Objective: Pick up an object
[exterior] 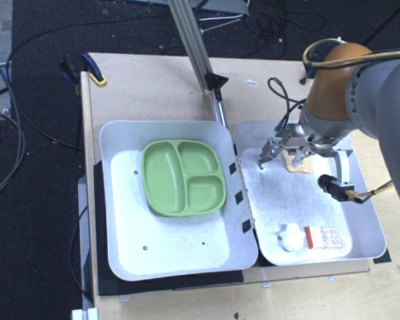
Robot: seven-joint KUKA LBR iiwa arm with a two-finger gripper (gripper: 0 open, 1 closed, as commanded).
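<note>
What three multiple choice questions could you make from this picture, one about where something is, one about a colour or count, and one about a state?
1. Where does the divided plate lie?
A. In the left bin
B. In the right bin
C. On the bare bench

2. How many compartments does the plate have?
A. Two
B. Three
C. Five

3. Where is the hand just now?
A. Over the left bin
B. Out past the bench edge
C. Over the far part of the right bin

Answers:
1. A, the green plate sits inside the left bin, near its far side.
2. B, one long section and two smaller ones show.
3. C, the hand hangs above the right bin, beside a small tan object, away from the white lump and the red and white packet at the near end.
</note>
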